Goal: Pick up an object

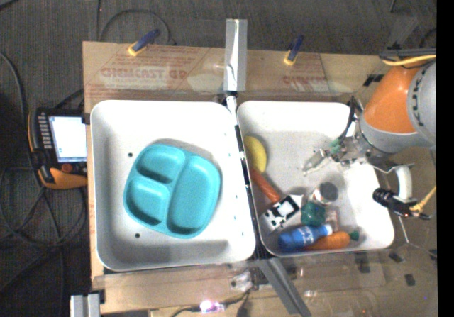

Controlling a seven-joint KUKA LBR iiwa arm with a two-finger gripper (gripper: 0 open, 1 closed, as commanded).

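My gripper hangs over the middle of the right bin, its fingers spread open with nothing between them. Below it lie a teal jar with a silver lid, a black-and-white cube, a blue bottle and an orange carrot. At the bin's left wall sit a yellow lemon-like piece and a second orange carrot. The gripper stands just above and apart from the jar.
The left bin holds a turquoise divided plate. A metal post rises at the back between the bins. A handheld pendant lies left of the bench. The arm's orange band is at the right.
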